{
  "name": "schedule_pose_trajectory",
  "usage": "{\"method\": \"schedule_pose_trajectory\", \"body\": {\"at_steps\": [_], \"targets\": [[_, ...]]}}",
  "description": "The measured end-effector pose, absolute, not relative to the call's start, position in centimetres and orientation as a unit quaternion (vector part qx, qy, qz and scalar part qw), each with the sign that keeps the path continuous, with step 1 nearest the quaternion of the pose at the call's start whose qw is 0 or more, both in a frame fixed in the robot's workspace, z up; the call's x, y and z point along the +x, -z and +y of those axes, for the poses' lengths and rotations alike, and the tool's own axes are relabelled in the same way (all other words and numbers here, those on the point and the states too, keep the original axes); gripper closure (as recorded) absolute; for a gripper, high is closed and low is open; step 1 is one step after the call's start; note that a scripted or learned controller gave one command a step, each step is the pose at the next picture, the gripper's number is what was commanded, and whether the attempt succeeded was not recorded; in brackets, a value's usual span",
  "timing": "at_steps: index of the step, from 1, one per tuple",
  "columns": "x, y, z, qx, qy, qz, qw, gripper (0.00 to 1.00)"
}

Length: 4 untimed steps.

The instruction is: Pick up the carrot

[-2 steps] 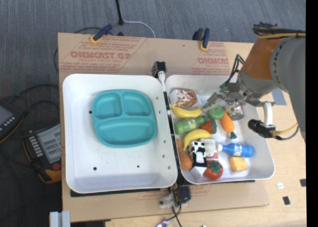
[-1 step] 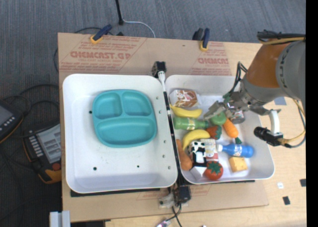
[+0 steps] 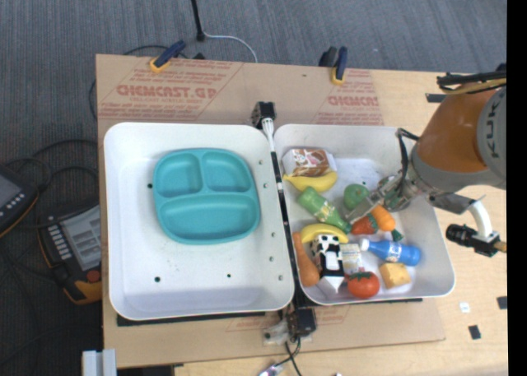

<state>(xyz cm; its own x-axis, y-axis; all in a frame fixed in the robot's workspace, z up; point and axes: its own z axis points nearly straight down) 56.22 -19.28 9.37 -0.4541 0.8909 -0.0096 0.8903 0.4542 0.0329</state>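
The carrot (image 3: 306, 266) is a long orange piece lying along the left wall of the right bin (image 3: 436, 239), near its front corner and partly under a yellow banana (image 3: 323, 233). My gripper (image 3: 387, 196) hangs low over the right half of that bin, well to the right of the carrot. It sits just above a short orange toy (image 3: 383, 219) and beside a round green toy (image 3: 356, 196). The grey wrist and orange band (image 3: 457, 132) hide the bin's right rim behind it.
The right bin is crowded: a snack bag (image 3: 309, 160), a second banana (image 3: 317, 183), a green pepper (image 3: 313, 201), a black-and-white cow (image 3: 329, 252), a blue bottle (image 3: 394, 251), a tomato (image 3: 362, 285), a yellow block (image 3: 396, 276). The left bin (image 3: 132, 284) holds a teal divided plate (image 3: 206, 195).
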Motion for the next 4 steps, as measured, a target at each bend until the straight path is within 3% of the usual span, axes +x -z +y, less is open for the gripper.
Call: {"method": "schedule_pose_trajectory", "body": {"at_steps": [1, 2, 3, 4], "targets": [[56.3, -10.4, -19.9, 0.525, -0.0073, 0.851, 0.019, 1.00], [55.3, -9.1, -13.9, 0.317, 0.0012, 0.948, 0.013, 1.00], [52.1, -9.1, -12.3, 0.170, 0.0009, 0.985, 0.015, 1.00], [52.7, -9.0, -13.0, 0.033, -0.0016, 0.999, 0.011, 1.00]]}}
